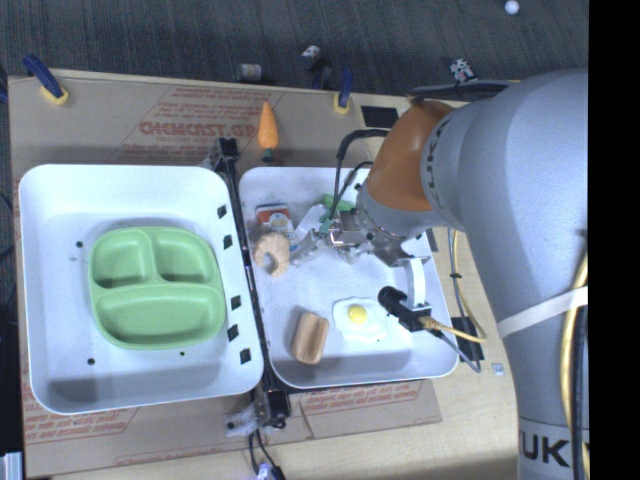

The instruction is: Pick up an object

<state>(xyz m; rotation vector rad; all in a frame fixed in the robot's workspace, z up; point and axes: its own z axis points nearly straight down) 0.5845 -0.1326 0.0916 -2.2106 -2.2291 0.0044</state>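
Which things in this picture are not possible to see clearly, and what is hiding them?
- Gripper, camera view: too small and blurred to tell its finger state or whether it holds anything.
- Green item in the right bin: mostly covered by the arm and cables.
- Small packet above the donut: too blurred to identify.
- Right bin's far right corner: hidden under the arm.

**Robot test lab, not a kitchen**

Looks like a robotics lab. Grey industrial arm (520, 218) with orange band, reaching in from 3 o'clock over a worktop (80, 118) of printed cardboard held by blue clamps (45, 78). Two white bins (50, 368) side by side, stocked with toy food: fried egg (358, 318), doughnut (271, 254), green divided plate (155, 288). Dark carpet (200, 18) at 12 o'clock.
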